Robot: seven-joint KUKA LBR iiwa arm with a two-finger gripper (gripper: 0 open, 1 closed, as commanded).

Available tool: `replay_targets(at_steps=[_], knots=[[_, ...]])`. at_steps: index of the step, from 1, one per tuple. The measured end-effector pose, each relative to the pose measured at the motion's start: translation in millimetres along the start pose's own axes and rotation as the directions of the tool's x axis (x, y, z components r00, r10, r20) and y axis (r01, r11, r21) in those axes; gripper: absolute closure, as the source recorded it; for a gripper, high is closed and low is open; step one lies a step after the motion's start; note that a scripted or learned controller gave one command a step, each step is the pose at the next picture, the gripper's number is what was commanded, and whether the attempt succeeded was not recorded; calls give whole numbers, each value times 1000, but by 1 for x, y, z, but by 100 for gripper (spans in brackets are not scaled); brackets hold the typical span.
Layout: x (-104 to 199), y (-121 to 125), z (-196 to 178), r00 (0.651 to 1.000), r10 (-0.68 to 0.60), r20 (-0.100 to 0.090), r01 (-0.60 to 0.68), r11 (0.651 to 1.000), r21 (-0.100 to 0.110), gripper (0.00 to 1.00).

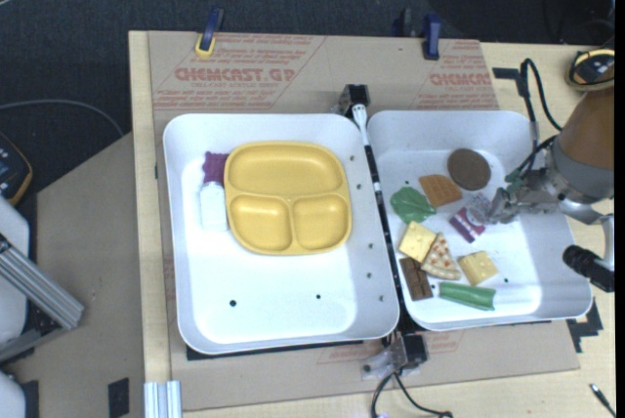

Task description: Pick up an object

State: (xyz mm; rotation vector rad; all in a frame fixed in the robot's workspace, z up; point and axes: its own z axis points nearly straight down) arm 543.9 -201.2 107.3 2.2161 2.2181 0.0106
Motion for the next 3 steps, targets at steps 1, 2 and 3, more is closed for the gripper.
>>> replay_targets(at_steps=[1,2,3], knots=[[4,-7,-52,1000,0,3,0,1000,3,100],[12,2,-107,1000,-2,4,2,1000,0,100],[12,3,-118,1000,0,3,0,1000,5,100]])
